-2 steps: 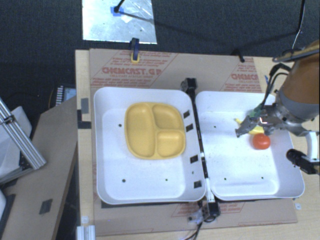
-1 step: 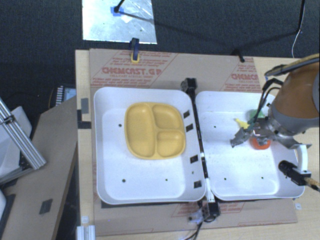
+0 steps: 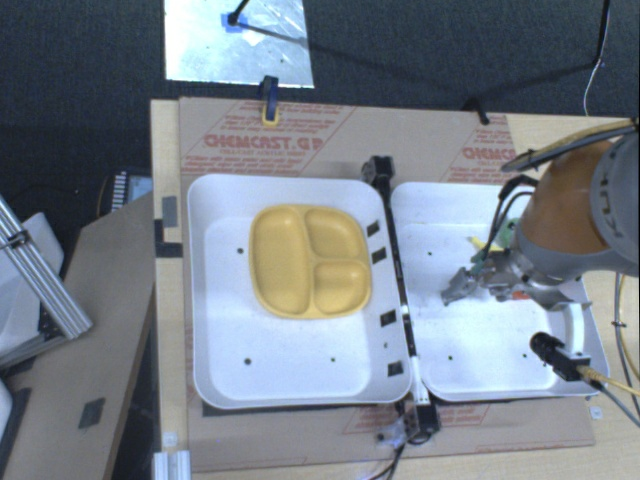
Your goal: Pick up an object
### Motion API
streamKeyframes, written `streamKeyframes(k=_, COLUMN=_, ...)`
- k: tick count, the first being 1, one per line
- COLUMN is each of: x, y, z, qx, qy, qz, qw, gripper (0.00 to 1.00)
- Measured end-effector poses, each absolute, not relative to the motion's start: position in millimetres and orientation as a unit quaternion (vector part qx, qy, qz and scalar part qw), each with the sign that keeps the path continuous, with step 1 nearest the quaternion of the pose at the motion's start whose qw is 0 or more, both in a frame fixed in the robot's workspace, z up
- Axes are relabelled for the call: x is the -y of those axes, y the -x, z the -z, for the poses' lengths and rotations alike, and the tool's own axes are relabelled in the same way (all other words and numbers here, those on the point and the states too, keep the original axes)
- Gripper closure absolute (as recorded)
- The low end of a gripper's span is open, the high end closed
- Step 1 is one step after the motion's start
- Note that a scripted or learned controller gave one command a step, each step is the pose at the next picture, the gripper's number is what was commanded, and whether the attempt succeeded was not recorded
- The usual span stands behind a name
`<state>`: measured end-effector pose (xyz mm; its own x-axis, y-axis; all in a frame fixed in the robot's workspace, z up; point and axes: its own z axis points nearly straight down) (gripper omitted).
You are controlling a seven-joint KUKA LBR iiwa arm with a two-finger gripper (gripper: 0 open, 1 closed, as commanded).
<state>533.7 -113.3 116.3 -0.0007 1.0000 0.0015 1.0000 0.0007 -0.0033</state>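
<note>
I see my pincer (image 3: 462, 288) low over the right bin (image 3: 440, 368), though I cannot tell its state, while the yellow divided plate (image 3: 308, 261) lies unlifted in the left bin (image 3: 225, 368), so picking remains.

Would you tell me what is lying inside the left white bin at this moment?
Inside the left bin lies a yellow divided plate, flat, with three compartments facing up. Small dark marks dot the bin floor around it. Whatever is beneath the plate is covered.
</note>
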Motion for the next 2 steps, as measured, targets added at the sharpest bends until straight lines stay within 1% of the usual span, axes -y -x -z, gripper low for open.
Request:
streamKeyframes(k=1, x=114, y=-535.2, z=-130, qx=0.707, qy=0.707, qz=0.0007, qw=-0.001, gripper=1.0)
streamKeyframes(k=2, x=106, y=-543.0, z=-181, qx=0.709, qy=0.705, qz=0.0021, qw=-0.003, gripper=1.0)
